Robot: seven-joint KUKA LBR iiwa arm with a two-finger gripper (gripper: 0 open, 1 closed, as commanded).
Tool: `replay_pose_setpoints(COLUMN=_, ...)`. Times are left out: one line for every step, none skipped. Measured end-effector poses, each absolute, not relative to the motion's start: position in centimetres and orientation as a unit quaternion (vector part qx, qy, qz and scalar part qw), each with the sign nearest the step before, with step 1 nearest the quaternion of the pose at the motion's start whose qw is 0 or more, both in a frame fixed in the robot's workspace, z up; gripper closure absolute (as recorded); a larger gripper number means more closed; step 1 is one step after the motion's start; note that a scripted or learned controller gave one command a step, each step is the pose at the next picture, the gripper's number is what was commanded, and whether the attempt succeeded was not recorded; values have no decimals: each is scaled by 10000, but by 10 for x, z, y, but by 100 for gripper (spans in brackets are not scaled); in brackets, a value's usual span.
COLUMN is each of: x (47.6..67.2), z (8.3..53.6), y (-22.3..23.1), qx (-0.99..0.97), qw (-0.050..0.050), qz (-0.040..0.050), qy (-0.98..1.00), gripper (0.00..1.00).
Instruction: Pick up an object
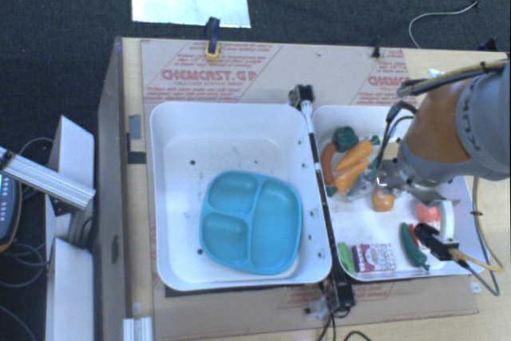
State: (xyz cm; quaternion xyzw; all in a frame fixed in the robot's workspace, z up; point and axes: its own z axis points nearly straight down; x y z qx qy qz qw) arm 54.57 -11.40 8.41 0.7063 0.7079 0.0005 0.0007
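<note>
Camera view looks down on two white bins: the left bin (172,132) holds a blue divided plate (251,221) lying flat toward its 5 o'clock corner, and the right bin (363,274) carries the pickable clutter. The arm (455,128) comes in from 3 o'clock and its gripper (382,181) sits low among the toys; whether the claw is open or closed cannot be told here, since the wrist covers it. Just at its 9 o'clock lies a carrot (353,160), slanted, with a green leafy piece (345,137) at 12 o'clock of that. A small orange ball (383,202) rests just at 6 o'clock of the gripper. A red-and-white packet (374,258) lies near the bin's 6 o'clock rim. Judging from this, a clean pick wants the claw centred over one item, likely the ball or carrot, descending straight so neighbours are not nudged
</note>
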Motion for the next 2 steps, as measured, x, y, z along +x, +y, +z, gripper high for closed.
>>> replay_pose_setpoints(x=546, z=94, y=-114, qx=7062, qw=14, qz=11, qy=7080, gripper=100)
replay_pose_setpoints(x=594, z=185, y=-38, qx=7055, qw=12, qz=19, qy=7087, gripper=100)
